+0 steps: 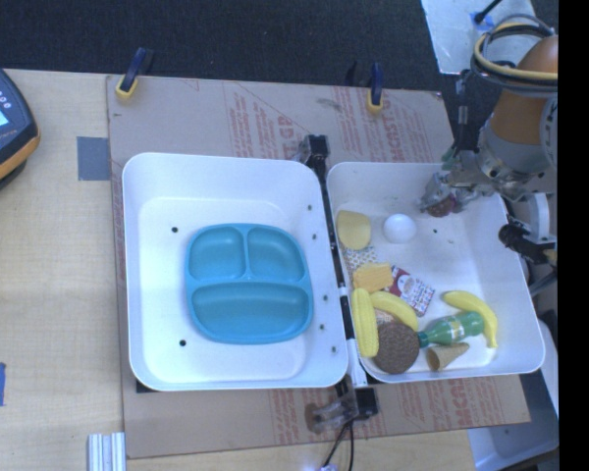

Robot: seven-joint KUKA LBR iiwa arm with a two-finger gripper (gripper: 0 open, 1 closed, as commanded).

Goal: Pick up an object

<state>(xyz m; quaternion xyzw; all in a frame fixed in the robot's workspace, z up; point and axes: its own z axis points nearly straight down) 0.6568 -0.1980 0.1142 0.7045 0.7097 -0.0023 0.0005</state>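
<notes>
My gripper (442, 200) hangs low over the far right corner of the right bin (471, 248), and the arm comes in from the right. A small dark reddish shape shows at its tip; I cannot tell whether it is an object. Loose toy food lies in this bin: a white ball (401, 228), a pale yellow disc (353, 230), a yellow block (371, 278), a red and white packet (413, 290), two bananas (396, 308) (476, 312), a yellow stick (364, 324), a brown cookie (397, 347), a green bottle (450, 332) and a cone (447, 355).
The left bin (157, 263) holds a blue divided plate (249, 284). A black clamp (317, 149) sits where the two bins meet at the back. An orange and grey device (0, 116) lies at the bench's far left. Clips (132, 73) (375, 84) hold the cardboard.
</notes>
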